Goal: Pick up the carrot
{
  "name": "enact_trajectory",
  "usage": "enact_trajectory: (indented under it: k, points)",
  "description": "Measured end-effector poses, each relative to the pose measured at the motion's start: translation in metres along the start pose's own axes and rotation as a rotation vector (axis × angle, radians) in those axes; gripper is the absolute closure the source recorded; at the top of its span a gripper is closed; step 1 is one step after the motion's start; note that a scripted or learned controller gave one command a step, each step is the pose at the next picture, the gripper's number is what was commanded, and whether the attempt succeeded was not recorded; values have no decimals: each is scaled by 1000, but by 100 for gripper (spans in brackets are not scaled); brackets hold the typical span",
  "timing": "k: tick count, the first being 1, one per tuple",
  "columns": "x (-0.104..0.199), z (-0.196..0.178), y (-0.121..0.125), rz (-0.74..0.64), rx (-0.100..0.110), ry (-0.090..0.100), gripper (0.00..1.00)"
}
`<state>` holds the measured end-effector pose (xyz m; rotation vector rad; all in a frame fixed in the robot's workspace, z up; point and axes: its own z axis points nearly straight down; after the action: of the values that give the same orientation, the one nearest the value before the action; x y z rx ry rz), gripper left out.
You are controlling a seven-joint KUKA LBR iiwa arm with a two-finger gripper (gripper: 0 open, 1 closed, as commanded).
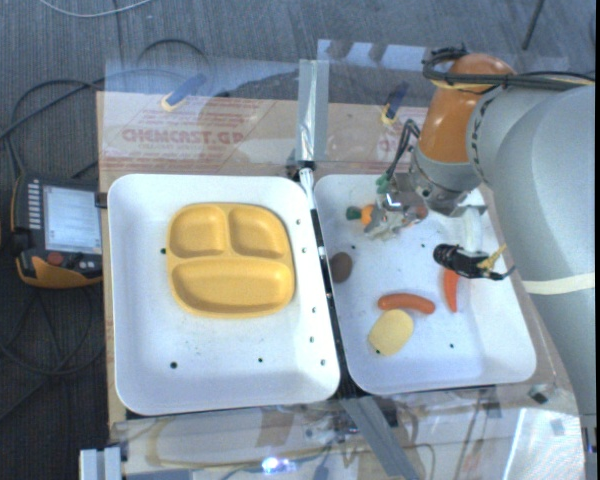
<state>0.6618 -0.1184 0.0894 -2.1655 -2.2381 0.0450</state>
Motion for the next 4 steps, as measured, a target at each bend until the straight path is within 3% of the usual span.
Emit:
enact_trajectory:
  k: [1,2,3,4]
  points:
    - [-60,-81,-3,-97,-32,-4,100]
    - [-67,-102,-73,43,-34,2,100]
    - [-79,-139,-119,-275,-35,-4,100]
    - [-3,-78,-124,-158,-33,0,100]
